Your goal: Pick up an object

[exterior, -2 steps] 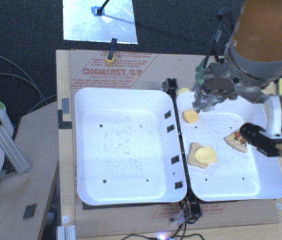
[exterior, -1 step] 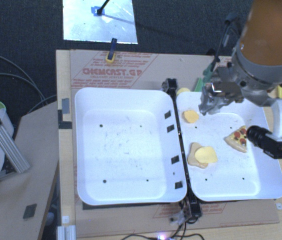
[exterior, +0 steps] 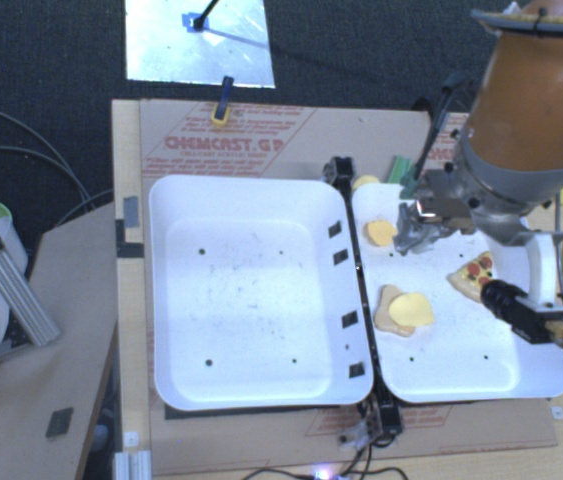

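My gripper hangs low over the back part of the right bin, under the orange-banded wrist. A small yellow piece lies just left of the fingertips, close to them but not between them as far as I can see. Further forward in the same bin lies a tan slice with a yellow piece on top. A pizza slice toy rests to the right of the gripper. Another yellow bit sits at the bin's back left rim.
The left bin stands beside the right one, with a black divider strip between them. A green object lies behind the right bin's back edge. Both bins rest on a cardboard sheet.
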`<act>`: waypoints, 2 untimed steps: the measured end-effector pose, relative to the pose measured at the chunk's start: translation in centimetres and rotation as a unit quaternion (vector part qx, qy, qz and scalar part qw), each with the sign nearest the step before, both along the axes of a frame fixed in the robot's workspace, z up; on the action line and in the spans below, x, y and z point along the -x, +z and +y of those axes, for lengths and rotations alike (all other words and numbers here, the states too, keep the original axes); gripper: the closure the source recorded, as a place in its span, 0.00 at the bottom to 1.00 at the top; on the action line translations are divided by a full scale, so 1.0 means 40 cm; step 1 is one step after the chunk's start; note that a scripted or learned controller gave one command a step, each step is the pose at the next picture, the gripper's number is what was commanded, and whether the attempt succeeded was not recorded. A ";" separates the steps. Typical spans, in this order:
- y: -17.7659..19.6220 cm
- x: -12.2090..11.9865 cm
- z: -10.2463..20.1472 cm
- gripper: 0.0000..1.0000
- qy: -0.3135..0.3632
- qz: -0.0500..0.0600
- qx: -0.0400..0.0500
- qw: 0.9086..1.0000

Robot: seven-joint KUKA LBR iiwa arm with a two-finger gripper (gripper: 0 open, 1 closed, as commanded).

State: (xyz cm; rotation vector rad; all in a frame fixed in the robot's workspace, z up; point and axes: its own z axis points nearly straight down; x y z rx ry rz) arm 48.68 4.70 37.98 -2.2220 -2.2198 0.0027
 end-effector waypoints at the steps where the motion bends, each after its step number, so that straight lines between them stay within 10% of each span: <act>1: -0.116 0.000 0.091 1.00 0.004 0.000 -0.001 1.000; 2: 0.359 -0.001 -0.116 1.00 -0.002 -0.013 0.000 1.000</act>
